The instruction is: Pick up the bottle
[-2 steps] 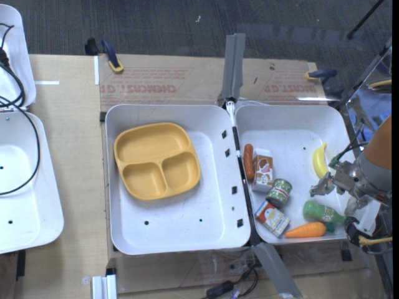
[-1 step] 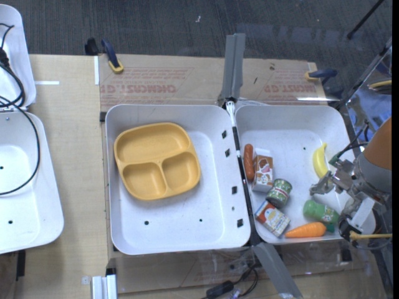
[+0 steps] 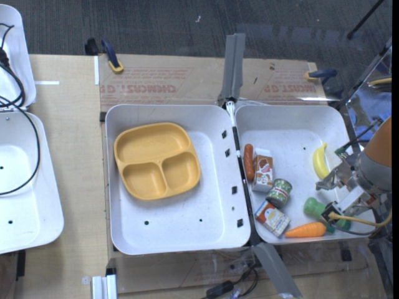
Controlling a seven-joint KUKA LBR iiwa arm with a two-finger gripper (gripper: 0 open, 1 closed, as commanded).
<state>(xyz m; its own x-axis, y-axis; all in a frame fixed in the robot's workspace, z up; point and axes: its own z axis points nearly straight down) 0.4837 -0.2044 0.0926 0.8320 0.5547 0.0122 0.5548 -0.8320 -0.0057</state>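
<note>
The green plastic bottle (image 3: pixel 317 207) is lying on its side at the right bin's (image 3: pixel 287 123) front right corner, just above the orange carrot (image 3: pixel 305 230). The gripper (image 3: pixel 340 180) is hovering beside it, probably lining up; jaws state unclear, cannot tell.

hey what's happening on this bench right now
A robot arm reaches in from the right over the right bin, its gripper low near a green bottle. The bottle lies in the bin beside a carrot, banana, can and small cartons. The left bin holds a yellow tray.
</note>
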